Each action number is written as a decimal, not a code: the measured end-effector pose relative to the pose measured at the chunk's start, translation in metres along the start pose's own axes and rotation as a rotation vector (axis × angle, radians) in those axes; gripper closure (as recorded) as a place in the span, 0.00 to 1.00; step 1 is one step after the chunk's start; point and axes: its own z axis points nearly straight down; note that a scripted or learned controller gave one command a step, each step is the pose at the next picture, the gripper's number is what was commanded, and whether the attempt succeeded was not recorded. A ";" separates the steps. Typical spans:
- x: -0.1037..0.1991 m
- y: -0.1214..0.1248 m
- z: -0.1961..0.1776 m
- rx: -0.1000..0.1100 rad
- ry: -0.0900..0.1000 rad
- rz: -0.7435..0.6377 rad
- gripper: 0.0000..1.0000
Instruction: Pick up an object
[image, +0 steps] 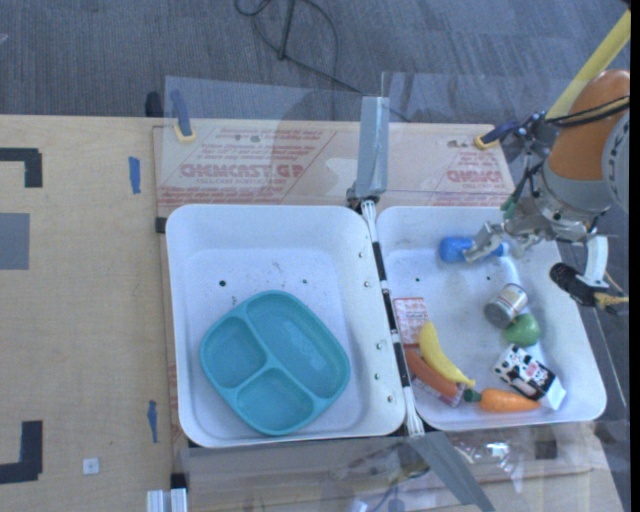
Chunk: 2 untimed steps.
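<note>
The right bin (575, 395) holds several small objects. A small blue object (455, 248) lies at its upper middle. My gripper (492, 243) hangs just to the right of it, low over the bin, at the end of the grey arm with the orange band (592, 120). Below are a silver can (507, 303) and a green ball-like fruit (522, 329). A yellow banana (443, 357), a red-orange stick (430, 374), an orange carrot (508, 401), a black-and-white carton (527, 375) and a red-and-white packet (410, 315) lie toward the front.
The left bin (200, 235) holds a teal divided plate (275, 362). A grey divider post (373, 145) stands behind the seam between the bins. A black part of the arm (580, 285) hangs over the right bin's right rim.
</note>
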 end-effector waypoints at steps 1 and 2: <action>0.028 0.002 0.023 -0.014 -0.023 -0.052 0.00; 0.027 0.000 0.015 -0.005 -0.023 -0.050 1.00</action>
